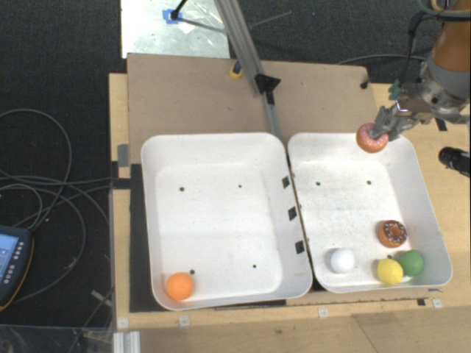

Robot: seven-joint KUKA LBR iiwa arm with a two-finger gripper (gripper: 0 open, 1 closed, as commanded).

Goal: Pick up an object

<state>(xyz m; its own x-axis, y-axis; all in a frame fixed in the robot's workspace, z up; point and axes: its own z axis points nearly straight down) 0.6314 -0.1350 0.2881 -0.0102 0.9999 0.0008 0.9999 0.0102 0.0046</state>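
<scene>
Gripper (383,127) hangs over the far right corner of the right bin (353,197), its fingers pinching a pink frosted doughnut (370,138) that sits at about eight o'clock from the fingertips, just above the bin's rim. Going left to right from there: the left bin (213,212) holds an orange ball (179,286) at its seven o'clock corner. In the right bin, a white ball (341,260) lies near the front wall, then a yellow lemon-like piece (389,271) touching a green ball (411,262), with a chocolate doughnut (392,233) just beyond them at twelve o'clock. No writing or labels that I can read anywhere.
</scene>
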